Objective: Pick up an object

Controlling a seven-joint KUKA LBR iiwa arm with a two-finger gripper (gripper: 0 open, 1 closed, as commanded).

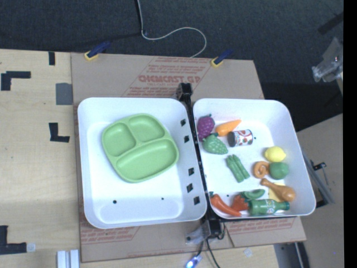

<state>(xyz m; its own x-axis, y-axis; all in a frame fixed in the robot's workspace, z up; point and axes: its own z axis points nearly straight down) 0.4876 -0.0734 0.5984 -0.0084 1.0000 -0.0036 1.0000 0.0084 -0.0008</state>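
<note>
Camera view: two white bins side by side on a cardboard sheet (167,77). The left bin (92,149) holds one green three-compartment plate (139,148), lying flat and tilted, toward the far half.

The right bin (290,127) has all the pickable toy food:
- purple grapes (205,125) at the far left corner by the divider, orange carrot (228,128) just beside them
- small can with a red label (241,138) on its side next to the carrot
- green leafy veg (215,145) touching the grapes' near side
- green bean bundle (237,168) mid-bin, on its own
- lemon (275,154) and a green round fruit (279,170) touching, near the right wall, with an orange ring-shaped piece (260,169) against the fruit
- drumstick (279,190), green bottle (268,207) and a red pepper (223,204) packed along the near wall

The gripper (329,67) reads as a grey blurry piece at the right edge, well apart from the bins, over dark floor. Whether it's spread or pressed together I can't tell.
</note>
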